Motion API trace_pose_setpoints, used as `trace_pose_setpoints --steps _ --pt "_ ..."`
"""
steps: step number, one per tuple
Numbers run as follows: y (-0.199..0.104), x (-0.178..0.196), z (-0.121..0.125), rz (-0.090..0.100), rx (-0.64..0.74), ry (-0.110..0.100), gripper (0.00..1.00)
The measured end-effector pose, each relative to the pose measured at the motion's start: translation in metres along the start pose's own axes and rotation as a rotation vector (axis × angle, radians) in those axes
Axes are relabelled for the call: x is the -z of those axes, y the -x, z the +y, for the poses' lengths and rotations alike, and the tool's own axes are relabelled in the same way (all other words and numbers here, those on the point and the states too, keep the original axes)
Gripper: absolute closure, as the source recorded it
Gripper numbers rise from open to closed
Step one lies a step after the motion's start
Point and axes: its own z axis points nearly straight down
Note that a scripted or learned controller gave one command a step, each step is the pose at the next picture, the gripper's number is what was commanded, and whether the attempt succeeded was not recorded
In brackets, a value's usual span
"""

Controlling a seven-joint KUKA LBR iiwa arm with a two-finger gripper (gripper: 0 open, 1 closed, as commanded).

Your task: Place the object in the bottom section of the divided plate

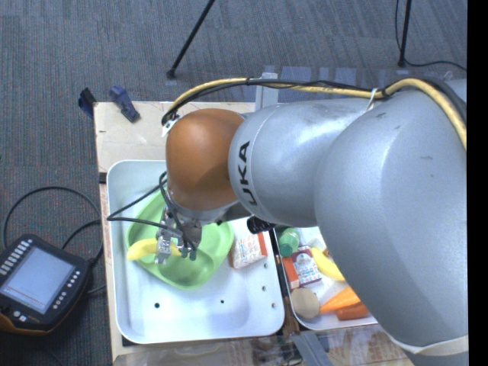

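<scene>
The large grey arm (358, 197) with its orange band reached in from the right and covered much of the wooden table (137, 139). Below it, the left shallow white bin (137, 311) held a light green divided plate (210, 261), tilted in the bin's middle. The right white bin (335, 322) carried a clutter of items: an orange carrot-shaped toy (343, 302), a small red-and-white packet (305, 269), a beige round object (305, 303) and a green round piece (288, 242). A small white-and-red carton (248, 252) lay in the left bin just beside the plate's right edge. The end effector (174, 246) hung over the plate's left part, its fingers closed on a yellow banana-shaped toy (141, 248) that lay across the plate's left rim.
</scene>
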Motion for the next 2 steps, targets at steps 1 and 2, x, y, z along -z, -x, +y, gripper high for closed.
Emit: trace_pose_setpoints --steps 1,2 --pt "0.0 0.0 0.0 0.0 -0.001 0.0 0.0" --pt "0.001 0.01 0.0 0.0 -0.006 0.002 1.0"
